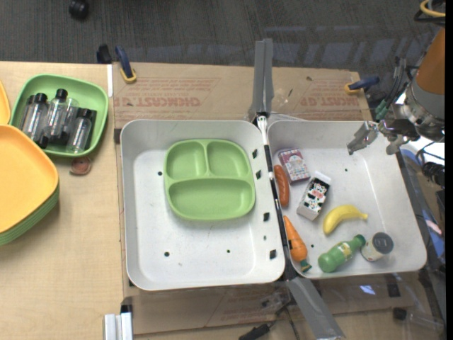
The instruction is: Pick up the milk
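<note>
Milk: the small black-and-white cow-print carton (pixel 314 197) lies flat in the right bin (pixel 407 211), near the middle, untouched and waiting.
Neighbours: a banana (pixel 345 217) sits just beside the carton on its lower right; a pink packet (pixel 294 166) lies up and to its left, a little apart; a sausage (pixel 282 185) runs along the bin's left wall. Tight company, so the approach wants to come from straight above.
Further off: a carrot (pixel 296 242), a green bottle (pixel 340 255) and a small grey tin (pixel 376 246) crowd the bin's near edge, well clear of the carton.
Hand: up at the far right corner of the right bin, the hand (pixel 375 139) hangs with its two fingers spread apart and nothing between them. It is well apart from the milk.
Arm: reaching in from the right, orange band (pixel 430 68) at the edge of the picture, wrist tilted towards the bin.
Left bin: holds just a green divided plate (pixel 209 178); no part in this pick.
Stage: by my reading, early approach, with no grasp yet.
Next call: swing left and forward over the carton, line the fingers across its narrow sides, then drop.
Risk: the banana, so close, could get nudged or pinched along with it.
</note>
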Tool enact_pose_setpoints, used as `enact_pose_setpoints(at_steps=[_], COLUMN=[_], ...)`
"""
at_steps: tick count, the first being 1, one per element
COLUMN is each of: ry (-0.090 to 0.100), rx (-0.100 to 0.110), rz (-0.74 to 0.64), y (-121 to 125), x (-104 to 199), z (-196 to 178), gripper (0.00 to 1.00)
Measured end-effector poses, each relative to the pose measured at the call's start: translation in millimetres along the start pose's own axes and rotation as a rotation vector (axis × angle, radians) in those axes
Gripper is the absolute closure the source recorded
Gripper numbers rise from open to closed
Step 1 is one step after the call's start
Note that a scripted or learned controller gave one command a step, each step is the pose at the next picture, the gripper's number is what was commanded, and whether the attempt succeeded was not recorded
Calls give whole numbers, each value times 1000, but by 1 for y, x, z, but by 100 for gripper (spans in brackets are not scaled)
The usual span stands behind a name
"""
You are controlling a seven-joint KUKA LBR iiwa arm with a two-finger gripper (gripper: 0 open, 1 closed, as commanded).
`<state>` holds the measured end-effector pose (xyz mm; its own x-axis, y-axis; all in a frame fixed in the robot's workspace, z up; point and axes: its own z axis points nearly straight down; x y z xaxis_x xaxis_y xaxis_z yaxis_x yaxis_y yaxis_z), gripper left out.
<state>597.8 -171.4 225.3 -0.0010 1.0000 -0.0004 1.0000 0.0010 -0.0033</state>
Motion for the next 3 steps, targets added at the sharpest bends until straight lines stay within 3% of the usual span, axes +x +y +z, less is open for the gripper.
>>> enact_pose_setpoints(at_steps=[1,2,3], ry=[0,0,0], rx=[0,1,-1], rz=[-21,40,44], y=[-11,-29,-28], x=[71,73,72], z=[88,135,125], gripper=[0,0,100])
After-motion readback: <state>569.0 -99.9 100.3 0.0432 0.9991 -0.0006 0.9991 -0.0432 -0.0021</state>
